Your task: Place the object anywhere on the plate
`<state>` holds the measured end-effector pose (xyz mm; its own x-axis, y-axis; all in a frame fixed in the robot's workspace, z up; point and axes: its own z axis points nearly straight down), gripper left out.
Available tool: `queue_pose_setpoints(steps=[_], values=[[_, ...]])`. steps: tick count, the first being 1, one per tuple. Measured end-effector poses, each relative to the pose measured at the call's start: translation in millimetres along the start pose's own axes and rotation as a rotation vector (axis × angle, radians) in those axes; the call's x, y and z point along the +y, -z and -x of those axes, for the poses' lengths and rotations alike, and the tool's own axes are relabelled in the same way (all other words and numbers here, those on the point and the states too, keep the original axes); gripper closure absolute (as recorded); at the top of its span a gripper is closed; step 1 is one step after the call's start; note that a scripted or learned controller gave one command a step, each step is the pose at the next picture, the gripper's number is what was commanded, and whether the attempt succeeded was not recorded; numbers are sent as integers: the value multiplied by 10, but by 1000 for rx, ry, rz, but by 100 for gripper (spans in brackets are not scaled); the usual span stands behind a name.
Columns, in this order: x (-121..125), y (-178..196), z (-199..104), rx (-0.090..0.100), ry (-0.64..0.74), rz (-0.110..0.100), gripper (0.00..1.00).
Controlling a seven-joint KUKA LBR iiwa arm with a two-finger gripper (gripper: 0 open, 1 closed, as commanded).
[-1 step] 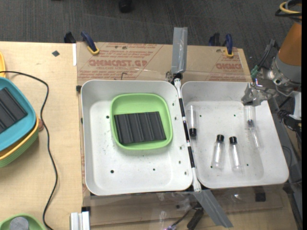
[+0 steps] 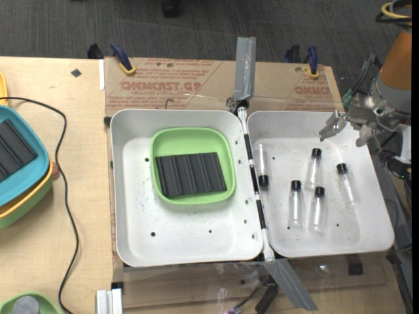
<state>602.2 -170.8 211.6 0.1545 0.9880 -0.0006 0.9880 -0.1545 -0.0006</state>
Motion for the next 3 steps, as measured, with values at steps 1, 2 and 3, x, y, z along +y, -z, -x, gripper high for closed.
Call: queue_pose_setpoints(steps=[1, 2, 3], values=[[-236, 568, 333, -1, -166, 0, 0], [-385, 711, 373, -2, -335, -1, 0], [-479, 672, 332, -2, -574, -4, 0]])
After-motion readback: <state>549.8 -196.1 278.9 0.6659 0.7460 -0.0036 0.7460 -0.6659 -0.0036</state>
